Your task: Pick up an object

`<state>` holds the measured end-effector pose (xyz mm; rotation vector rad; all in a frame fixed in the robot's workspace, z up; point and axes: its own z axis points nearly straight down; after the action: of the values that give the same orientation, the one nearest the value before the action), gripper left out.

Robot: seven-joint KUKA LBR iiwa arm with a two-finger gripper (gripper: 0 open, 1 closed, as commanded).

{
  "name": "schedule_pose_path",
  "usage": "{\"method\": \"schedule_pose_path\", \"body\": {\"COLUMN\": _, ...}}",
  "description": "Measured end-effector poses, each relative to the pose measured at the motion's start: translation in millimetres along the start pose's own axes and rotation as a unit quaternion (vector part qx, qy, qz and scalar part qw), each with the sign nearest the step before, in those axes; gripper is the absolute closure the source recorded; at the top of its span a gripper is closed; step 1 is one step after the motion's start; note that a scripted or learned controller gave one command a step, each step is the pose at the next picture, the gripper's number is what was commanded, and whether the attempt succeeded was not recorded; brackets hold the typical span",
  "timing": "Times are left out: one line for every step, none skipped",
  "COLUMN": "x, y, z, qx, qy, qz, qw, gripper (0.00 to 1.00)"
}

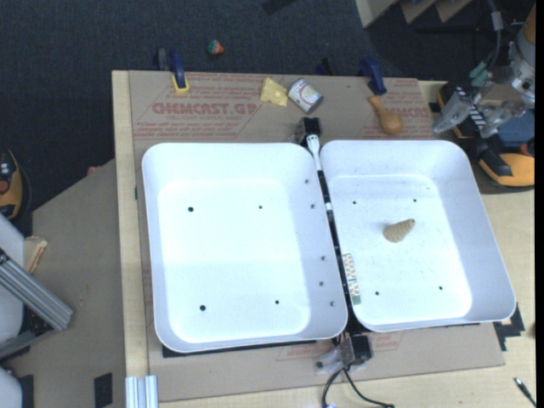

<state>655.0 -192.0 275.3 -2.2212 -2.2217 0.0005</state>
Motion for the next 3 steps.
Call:
{"method": "schedule_pose_path", "body": {"x": 68.3, "y": -21.3, "z": -152.3, "qx": -0.010, "qy": -0.001, "qz": -0.004, "qw": 0.9999, "gripper": 0.00}}
{"method": "schedule_pose_path", "body": {"x": 152.3, "y": 10.8, "z": 34.4, "qx": 0.006, "qy": 0.002, "qz": -0.004, "qw": 1.0000, "gripper": 0.00}}
{"method": "schedule_pose_path", "body": {"x": 227.3, "y": 12.7, "z": -44.4, "qx": -0.005, "qy": 0.001, "qz": -0.004, "qw": 1.0000, "gripper": 0.00}}
